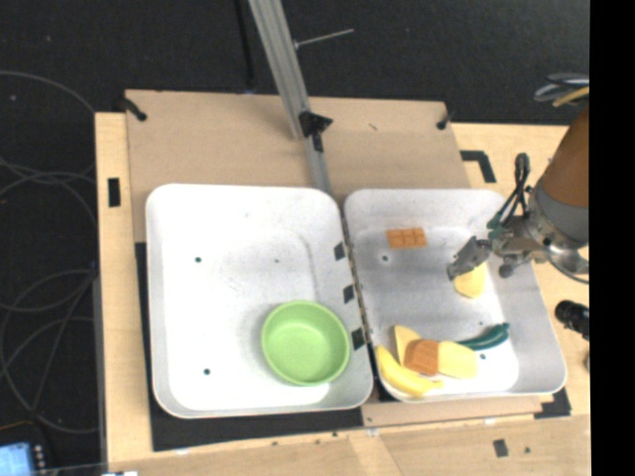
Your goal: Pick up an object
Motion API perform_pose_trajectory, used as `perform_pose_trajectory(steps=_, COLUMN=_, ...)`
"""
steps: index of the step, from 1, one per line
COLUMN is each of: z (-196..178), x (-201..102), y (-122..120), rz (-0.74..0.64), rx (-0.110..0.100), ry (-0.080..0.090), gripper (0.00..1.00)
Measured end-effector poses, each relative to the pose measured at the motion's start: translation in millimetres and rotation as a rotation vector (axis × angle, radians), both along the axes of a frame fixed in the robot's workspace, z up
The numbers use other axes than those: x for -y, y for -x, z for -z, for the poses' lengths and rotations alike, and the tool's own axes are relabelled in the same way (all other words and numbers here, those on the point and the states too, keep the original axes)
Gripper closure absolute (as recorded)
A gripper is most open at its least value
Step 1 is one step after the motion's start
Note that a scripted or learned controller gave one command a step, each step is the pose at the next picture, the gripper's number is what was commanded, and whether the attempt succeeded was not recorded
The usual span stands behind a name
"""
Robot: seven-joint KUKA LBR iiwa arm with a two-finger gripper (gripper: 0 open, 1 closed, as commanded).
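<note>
We see the gripper (476, 264) low over the right white bin (437, 221), at its right side, and just beside its fingers lies a small pale yellow rounded piece (470, 283), which we take for the thing to be picked. This piece rests on the bin floor, in the right half, about midway between the far and the near wall. One dark finger (464, 261) points down and to the left, touching or almost touching the top of the piece; the other finger we cannot separate from the wrist parts, so we cannot tell if the gripper is apart or together, and we do not see the piece between the fingers.

To do this step well, we think the gripper should be centred over the piece, with one finger on each side, and go down until the tips are close to the bin floor before closing. The piece seems small and smooth, so a grasp on its edge may push it away. The lift should be straight up and slow.

The piece looks like a soft wedge or lump, light yellow, with no print on it. Near it, toward the near wall, lie a green handled tool (488, 338) and a heap of yellow and orange toy food (422, 360); a small orange block (406, 237) lies farther. The left white bin (228, 236) holds a round green plastic bowl (305, 342).
</note>
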State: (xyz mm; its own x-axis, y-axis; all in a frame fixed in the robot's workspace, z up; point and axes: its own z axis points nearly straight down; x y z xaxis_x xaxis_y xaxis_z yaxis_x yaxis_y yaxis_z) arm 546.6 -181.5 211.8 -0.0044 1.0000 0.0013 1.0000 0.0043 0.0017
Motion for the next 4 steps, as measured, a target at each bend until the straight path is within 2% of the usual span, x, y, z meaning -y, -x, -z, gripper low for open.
perform_pose_trajectory(steps=1, z=0, x=0, y=0, rz=0.001, rx=0.001, ry=0.000, gripper=0.00)
perform_pose_trajectory(steps=3, z=89, x=-1, y=-10, rz=0.006, rx=-0.004, ry=0.004, gripper=0.00)
perform_pose_trajectory(steps=4, z=111, x=2, y=-10, rz=0.006, rx=-0.001, ry=0.005, gripper=0.00)
